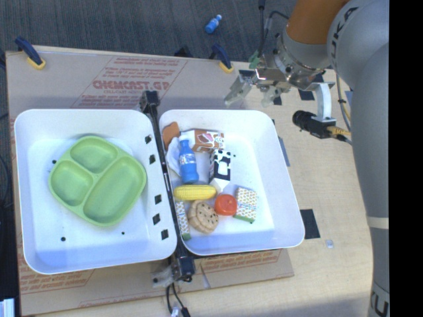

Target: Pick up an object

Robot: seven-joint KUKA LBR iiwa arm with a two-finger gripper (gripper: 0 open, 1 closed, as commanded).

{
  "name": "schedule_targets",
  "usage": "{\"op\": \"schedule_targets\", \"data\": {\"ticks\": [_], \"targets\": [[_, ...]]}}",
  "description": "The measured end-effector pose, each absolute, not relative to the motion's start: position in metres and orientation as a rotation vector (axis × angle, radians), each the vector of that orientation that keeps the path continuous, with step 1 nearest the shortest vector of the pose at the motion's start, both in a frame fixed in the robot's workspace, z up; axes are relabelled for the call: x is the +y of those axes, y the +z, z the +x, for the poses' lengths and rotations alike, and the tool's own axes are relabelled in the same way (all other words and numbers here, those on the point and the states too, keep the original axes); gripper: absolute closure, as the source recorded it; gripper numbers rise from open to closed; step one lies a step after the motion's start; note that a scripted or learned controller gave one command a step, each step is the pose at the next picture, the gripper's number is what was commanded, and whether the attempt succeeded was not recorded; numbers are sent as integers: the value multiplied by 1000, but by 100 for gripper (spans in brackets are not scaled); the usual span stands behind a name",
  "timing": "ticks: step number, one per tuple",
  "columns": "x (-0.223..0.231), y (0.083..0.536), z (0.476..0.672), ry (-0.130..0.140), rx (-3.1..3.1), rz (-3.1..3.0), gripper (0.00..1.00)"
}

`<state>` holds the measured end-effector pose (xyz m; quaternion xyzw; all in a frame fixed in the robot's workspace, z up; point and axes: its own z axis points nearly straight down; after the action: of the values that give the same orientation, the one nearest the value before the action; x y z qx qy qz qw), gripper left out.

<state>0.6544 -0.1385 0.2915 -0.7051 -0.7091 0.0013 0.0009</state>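
Above the far edge of the right bin point(285, 177), the gripper point(254, 91) is hanging with its fingers spread apart and nothing between them, just outside the bin's far rim. The grey arm point(360, 78) is reaching in from the right, its orange band point(324, 5) sitting above the wrist.

In the right bin the objects are lying crowded toward its left half: a blue bottle point(188, 162) is resting near the middle, a corn cob point(194, 192) is lying just in front of it, a cookie point(204, 216) and a red tomato point(225, 205) are sitting nearer the front edge, with small cartons beside them.

In the left bin point(26, 177) a green plate point(97, 180) is lying flat.
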Motion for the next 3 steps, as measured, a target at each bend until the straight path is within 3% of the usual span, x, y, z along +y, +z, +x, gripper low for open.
{"op": "schedule_targets", "data": {"ticks": [1,2,3], "targets": [[-157,196,598,6,-2226,-2213,0],[-142,92,607,4,-2228,-2213,0],[-142,102,608,6,-2232,-2208,100]]}}
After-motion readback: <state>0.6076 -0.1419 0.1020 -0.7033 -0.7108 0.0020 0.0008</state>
